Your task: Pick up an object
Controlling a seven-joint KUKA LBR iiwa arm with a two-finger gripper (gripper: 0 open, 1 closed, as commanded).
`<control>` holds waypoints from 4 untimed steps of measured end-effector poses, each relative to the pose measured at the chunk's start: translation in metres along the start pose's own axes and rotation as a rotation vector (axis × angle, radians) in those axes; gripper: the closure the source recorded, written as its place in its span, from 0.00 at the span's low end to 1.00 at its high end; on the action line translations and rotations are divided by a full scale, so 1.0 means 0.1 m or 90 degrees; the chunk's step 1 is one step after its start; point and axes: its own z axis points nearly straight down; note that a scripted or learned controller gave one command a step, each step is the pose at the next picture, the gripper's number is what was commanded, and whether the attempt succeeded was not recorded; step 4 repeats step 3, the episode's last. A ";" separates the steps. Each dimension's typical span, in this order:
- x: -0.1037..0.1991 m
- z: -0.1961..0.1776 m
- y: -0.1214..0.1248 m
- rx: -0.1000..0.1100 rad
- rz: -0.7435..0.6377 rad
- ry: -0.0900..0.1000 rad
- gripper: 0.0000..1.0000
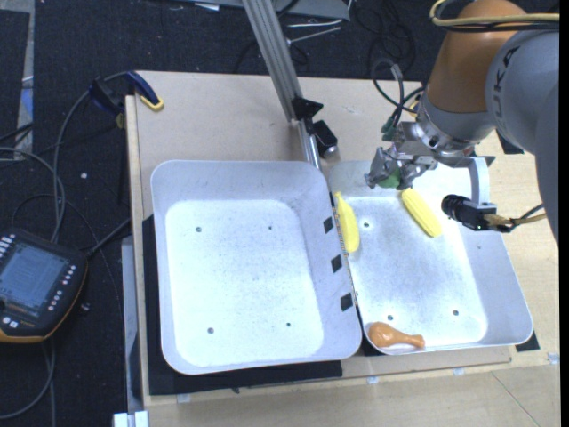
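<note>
Claw point(389, 174) over right bin's point(498, 274) far edge; yellow obj point(420, 212) just beside.

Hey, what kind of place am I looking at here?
Probably a robotics lab: a robot arm reaches over two white bins on a bench, with loose cables and a handheld control pendant on the floor.

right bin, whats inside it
The right bin holds two yellow pieces, one by its left wall, one below the gripper, plus an orange piece. The arm hides its far corner.
</note>
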 end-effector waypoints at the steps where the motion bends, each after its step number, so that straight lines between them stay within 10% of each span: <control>1: 0.46 0.06 -0.29 0.000 0.000 0.000 1.00; 3: 1.46 -0.15 -0.71 0.000 -0.001 0.000 1.00; 4: 1.46 -0.15 -0.71 0.000 -0.001 0.000 1.00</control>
